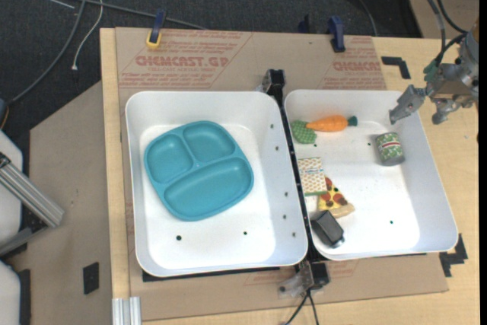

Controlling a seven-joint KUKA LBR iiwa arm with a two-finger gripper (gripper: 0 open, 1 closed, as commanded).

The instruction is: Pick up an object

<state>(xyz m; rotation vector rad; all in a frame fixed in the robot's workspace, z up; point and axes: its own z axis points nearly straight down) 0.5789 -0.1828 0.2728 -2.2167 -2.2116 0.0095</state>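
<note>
Gripper (423, 109) spread wide, holding nothing, at right bin (426, 236) 1 o'clock corner; can (389, 148) just beside at its 7 o'clock.

Hand (422, 108): grey metal, two slim fingers (402, 107) with darker angular tips.
Hand body: compact pale-grey block above the fingers, with small teal-green parts on its left side.
Wrist: light grey, rounded housing, cut off by the right edge of the view.
Cables: thin dark cables run from above down to the hand body.
Markings: none legible.
Screws: too small to make out.
</note>
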